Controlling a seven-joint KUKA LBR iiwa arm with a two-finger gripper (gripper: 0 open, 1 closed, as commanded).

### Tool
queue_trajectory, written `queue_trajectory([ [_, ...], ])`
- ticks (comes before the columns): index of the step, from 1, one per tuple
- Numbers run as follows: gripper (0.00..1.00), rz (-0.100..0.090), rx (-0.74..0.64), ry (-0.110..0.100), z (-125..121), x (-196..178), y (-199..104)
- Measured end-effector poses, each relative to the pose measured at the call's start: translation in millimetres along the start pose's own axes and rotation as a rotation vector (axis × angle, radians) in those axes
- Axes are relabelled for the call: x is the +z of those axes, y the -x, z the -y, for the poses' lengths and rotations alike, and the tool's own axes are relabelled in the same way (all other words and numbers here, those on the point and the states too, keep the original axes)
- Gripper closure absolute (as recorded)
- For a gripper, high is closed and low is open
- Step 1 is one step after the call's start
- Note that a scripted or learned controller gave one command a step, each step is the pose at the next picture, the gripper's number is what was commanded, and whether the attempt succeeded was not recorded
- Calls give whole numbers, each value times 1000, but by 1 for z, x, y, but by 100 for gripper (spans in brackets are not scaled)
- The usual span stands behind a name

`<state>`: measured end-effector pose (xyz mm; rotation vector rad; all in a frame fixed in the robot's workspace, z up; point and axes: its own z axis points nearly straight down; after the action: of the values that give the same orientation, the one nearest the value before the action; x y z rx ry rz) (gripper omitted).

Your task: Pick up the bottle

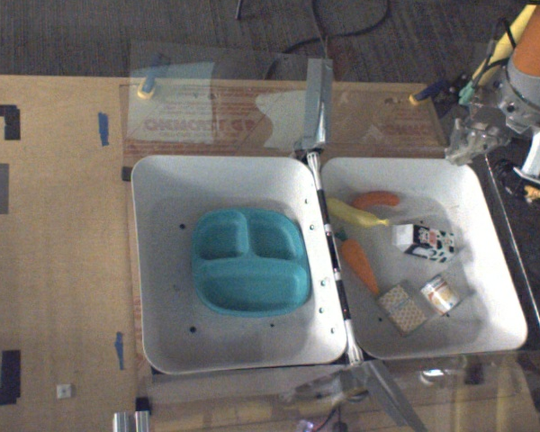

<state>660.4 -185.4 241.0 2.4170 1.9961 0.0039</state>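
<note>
One small bottle lies in the right bin, its label unreadable; claw state unclear.

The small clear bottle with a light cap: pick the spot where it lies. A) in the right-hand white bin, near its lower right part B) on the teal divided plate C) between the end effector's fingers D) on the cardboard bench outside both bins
A: the small clear bottle with a light cap lies on the floor of the right-hand white bin, beside a tan checked square packet.
</note>
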Motion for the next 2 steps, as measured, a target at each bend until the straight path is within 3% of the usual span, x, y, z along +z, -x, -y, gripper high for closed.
queue_trajectory([
  [2, 100, 2, 0, 7, -2, -22, 1],
])
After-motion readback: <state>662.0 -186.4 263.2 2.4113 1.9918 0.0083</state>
